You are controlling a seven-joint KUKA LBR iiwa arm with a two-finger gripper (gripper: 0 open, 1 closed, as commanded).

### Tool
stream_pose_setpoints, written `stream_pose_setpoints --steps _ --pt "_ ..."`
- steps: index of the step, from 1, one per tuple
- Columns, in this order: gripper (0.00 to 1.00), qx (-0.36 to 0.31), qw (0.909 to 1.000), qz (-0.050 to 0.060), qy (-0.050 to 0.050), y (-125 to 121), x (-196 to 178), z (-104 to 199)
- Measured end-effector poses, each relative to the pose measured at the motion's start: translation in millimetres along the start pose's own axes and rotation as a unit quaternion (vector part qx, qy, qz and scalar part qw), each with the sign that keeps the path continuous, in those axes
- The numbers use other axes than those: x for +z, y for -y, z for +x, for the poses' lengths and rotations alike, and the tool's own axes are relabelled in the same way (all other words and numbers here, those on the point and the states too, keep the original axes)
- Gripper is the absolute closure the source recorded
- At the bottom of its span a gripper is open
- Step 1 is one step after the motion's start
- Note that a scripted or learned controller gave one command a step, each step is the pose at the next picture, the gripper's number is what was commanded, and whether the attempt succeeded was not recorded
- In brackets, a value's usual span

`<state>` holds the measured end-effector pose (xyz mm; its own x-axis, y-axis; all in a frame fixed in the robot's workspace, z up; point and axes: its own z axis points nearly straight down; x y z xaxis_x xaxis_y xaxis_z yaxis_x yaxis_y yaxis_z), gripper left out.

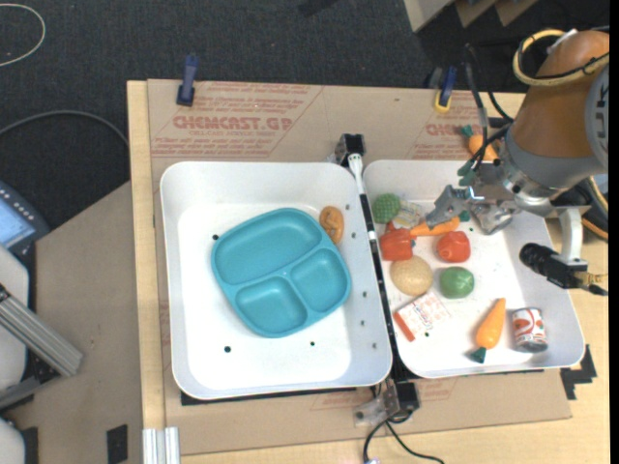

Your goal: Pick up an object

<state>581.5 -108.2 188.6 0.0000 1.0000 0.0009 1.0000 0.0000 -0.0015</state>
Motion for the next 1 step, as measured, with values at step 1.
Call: stream_pose_setpoints --steps 1 --pt "0.00 0.003 1.0000 0.001 0.001 20.7 10.4 -70.9"
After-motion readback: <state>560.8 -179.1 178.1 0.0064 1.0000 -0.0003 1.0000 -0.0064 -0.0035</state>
